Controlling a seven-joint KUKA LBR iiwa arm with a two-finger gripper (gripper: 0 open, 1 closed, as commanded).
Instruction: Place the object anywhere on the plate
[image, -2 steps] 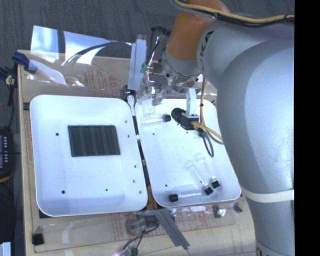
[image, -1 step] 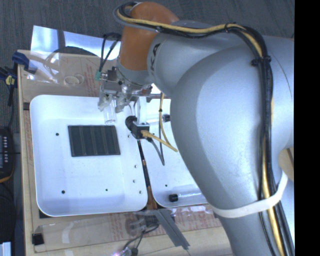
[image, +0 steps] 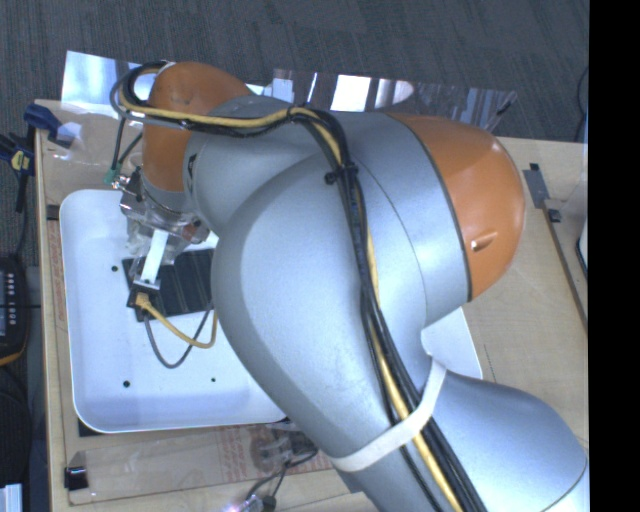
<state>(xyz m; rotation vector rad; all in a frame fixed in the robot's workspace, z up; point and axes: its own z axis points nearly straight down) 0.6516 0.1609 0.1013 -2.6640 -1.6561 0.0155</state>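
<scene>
My gripper (image: 152, 232) hangs low over the back middle of the left white bin (image: 90, 330), with the orange-banded wrist right above it. A dark ribbed flat thing (image: 190, 280) lies on the bin floor just right of the gripper. Its right side is hidden under my arm, and I cannot tell whether the gripper touches it.
My grey arm (image: 330, 300) crosses the view from the lower right and hides the right bin and much of the bench. Bare white floor lies in the left bin's front and left parts. A blue clamp (image: 40, 118) sits at the bench's back left corner.
</scene>
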